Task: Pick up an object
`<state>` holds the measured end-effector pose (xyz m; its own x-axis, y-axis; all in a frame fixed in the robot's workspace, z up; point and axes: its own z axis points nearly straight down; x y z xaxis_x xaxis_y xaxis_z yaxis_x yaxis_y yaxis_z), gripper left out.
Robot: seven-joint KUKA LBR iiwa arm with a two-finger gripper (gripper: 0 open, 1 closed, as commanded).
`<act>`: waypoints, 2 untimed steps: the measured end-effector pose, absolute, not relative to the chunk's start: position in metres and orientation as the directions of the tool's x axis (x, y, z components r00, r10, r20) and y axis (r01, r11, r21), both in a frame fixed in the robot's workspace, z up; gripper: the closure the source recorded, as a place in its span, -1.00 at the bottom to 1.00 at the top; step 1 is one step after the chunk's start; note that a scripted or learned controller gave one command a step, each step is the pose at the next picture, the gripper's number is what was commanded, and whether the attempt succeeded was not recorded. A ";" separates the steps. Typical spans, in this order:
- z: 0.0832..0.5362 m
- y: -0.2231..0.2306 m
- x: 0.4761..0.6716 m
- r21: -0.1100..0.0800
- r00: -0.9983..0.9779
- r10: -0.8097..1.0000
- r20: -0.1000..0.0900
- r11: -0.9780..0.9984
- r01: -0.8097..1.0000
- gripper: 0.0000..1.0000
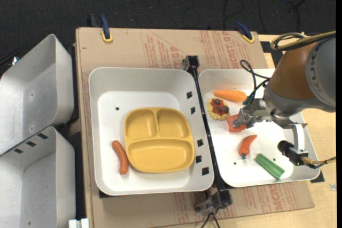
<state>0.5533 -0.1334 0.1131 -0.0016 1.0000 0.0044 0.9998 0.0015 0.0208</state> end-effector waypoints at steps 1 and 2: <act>0.157 -0.130 0.559 0.006 -0.003 1.000 -0.002 0.003 1.000 1.00; 0.220 -0.130 0.556 0.007 -0.003 1.000 -0.002 0.003 1.000 1.00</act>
